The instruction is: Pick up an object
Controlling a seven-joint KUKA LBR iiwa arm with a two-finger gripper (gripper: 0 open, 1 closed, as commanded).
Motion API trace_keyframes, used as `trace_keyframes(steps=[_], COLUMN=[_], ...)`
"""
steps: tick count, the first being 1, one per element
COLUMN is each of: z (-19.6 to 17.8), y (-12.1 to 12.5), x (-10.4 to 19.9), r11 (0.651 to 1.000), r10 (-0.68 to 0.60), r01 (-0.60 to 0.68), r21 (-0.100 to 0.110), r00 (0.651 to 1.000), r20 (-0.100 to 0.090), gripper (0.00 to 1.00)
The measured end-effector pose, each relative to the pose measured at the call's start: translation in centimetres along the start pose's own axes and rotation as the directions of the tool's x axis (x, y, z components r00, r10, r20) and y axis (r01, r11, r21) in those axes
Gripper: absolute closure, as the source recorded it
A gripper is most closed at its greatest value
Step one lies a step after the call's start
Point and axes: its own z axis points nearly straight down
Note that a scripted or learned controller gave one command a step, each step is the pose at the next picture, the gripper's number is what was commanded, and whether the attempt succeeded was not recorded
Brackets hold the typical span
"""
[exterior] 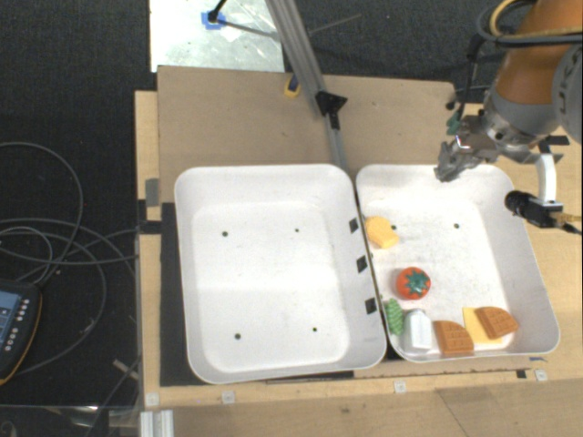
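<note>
The light is bright and soft, coming from above. The two white bins shine so much that their floors look washed out. A shiny sheet on the dark floor glares. Shadows are faint and small. The whole picture is a bit grainy, and small things look fuzzy.

A tan wooden bench is seen from above, set on a dark carpeted floor. Beyond the far edge of the bench, a pale shiny sheet is laid on the floor, marked with a small piece of blue tape. A grey pole is slanted across the far part of the bench. To the left of the bench, black cables are looped over the floor, and a handheld control pad is lying near them.
</note>
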Motion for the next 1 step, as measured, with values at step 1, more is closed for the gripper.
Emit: trace_keyframes(steps=[1], z=[-0.80], y=[0.79], x=[4.91], r11=[1.000], r10=[-0.005], r01=[0.005], r21=[0.002], r00=[1.000], r20=[-0.002], gripper=[1.00])
